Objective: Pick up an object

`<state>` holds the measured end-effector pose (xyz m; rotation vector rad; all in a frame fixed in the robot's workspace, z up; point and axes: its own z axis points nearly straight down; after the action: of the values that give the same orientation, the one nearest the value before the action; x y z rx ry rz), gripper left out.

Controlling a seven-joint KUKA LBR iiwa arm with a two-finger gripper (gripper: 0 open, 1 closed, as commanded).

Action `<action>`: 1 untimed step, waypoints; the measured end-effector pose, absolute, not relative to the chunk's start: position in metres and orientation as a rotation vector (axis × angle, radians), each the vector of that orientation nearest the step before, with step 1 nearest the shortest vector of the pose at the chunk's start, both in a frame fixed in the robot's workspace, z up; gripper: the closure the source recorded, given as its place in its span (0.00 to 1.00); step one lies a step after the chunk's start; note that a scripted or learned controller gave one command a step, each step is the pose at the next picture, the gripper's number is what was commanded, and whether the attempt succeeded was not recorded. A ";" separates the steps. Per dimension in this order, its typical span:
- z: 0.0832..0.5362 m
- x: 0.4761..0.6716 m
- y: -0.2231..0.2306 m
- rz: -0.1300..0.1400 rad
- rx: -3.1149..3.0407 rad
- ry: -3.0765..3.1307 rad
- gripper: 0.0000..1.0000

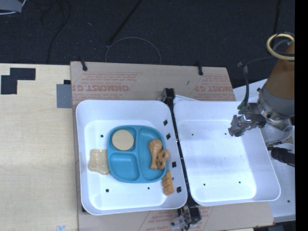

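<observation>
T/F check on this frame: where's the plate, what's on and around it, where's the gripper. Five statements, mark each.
1. The blue plate sits in the left bin. True.
2. A round cracker lies on the plate. True.
3. The gripper hovers over the plate. False: it is at the right bin, near its upper right edge.
4. The pretzel-shaped piece lies in the right bin. False: it lies on the plate.
5. A pale piece lies left of the plate. True.

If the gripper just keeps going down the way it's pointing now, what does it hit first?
Most likely the bare floor of the right bin near its right wall. The gripper hangs over that spot with no object beneath it; its height is hard to judge from this slanted view.
</observation>
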<state>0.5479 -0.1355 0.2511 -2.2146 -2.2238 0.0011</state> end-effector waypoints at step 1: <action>0.256 0.547 -0.086 0.000 -2.213 -2.224 1.00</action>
<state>0.5474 -0.0859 0.2559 -2.2133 -2.2238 -0.0001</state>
